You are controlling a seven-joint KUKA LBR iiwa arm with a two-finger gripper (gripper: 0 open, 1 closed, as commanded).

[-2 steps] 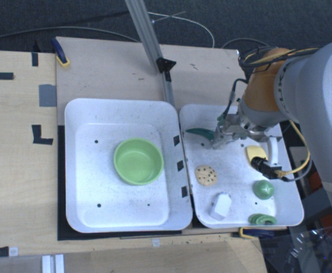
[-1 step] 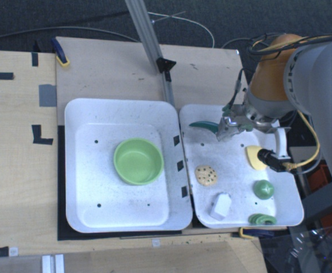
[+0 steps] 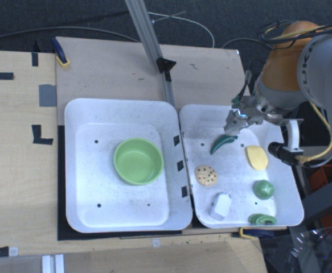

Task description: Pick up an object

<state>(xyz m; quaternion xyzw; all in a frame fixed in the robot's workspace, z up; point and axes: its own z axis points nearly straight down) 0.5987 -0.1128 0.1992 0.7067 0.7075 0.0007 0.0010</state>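
The right bin (image 3: 200, 118) holds several small objects: a dark green curved pepper-like piece (image 3: 222, 143), a yellow oval piece (image 3: 257, 157), a chocolate-chip cookie (image 3: 205, 176), a white block (image 3: 220, 205), a green round piece (image 3: 263, 189) and a green ring-shaped piece (image 3: 262, 219). My gripper (image 3: 234, 127) hangs low over the upper part of this bin, its tip right at the upper end of the dark green piece. Whether it touches that piece cannot be made out. The left bin (image 3: 80, 118) holds a light green bowl (image 3: 138, 161).
A slanted metal pole (image 3: 148, 33) crosses the bench behind the bins and ends at a black clamp (image 3: 165, 65). Cables lie on the dark floor at the back. A blue and yellow clamp (image 3: 60, 52) sits at the bench's far left corner.
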